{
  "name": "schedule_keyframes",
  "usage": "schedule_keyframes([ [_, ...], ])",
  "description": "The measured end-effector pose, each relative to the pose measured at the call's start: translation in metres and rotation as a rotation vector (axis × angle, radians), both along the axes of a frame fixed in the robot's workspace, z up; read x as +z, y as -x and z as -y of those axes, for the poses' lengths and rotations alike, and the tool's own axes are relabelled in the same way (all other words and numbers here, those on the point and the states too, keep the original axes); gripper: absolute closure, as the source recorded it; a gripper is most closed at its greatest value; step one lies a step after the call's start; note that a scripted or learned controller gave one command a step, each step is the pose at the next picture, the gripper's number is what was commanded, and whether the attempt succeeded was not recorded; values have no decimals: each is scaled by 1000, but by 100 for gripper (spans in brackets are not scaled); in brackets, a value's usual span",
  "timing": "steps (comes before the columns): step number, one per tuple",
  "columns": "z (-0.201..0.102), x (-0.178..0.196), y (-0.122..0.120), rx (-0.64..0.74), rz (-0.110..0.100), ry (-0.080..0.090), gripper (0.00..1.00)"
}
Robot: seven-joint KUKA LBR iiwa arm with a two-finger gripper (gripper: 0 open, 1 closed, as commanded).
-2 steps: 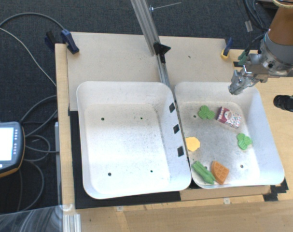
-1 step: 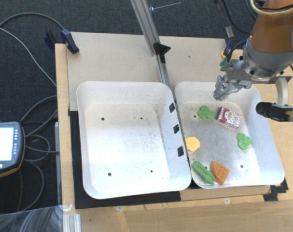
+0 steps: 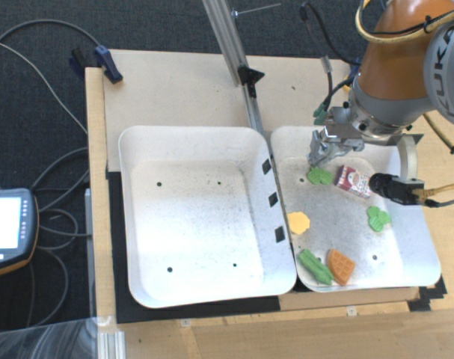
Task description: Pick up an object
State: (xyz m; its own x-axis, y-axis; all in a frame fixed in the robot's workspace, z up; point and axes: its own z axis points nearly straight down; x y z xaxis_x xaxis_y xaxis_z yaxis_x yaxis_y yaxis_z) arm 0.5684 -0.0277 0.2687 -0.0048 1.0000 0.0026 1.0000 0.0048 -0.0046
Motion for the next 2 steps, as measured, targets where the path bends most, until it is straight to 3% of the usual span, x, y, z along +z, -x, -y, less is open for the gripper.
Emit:
schedule_keyframes([
  [1, -47, -21, 21, 1, -1, -1, 100],
  [2, -92, -18, 41, 2, 1, -1, 100],
])
